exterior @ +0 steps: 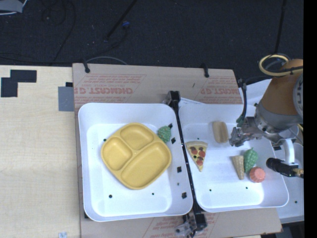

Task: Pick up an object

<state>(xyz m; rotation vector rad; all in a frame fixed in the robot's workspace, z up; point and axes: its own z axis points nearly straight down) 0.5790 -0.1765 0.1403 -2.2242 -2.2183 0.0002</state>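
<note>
So we see the gripper (239, 135) low in the right bin (277, 202), just beside the bread piece (220, 131). Finger spacing: we can't tell. Nothing visibly held.

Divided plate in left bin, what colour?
Yellow. The plate shows plainly in the camera view, lying in the left bin.

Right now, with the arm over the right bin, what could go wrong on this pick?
1. The gripper hangs between the tan bread piece and the green toy; descending there may close on nothing.
2. The green toy, tan wedge and red piece lie clustered together, so grabbing one could knock the others.
3. The bread piece sits near the bin's back wall.
</note>
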